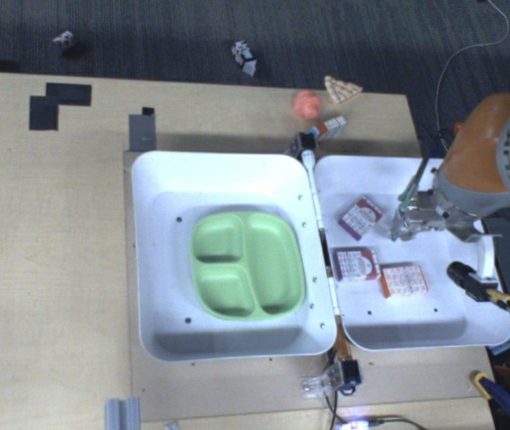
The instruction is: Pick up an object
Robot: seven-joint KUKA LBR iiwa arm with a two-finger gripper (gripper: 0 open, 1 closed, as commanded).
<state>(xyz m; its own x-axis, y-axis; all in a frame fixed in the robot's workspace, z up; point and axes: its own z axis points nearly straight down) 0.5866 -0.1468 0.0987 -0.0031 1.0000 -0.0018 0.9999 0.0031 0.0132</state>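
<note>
Three small packets in right bin, jaws just beside, grip state unclear.

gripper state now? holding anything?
Gripper: over the right white bin, beside the small red-and-white patterned packet; open or closed cannot be told, and nothing is seen between its fingers.
</note>
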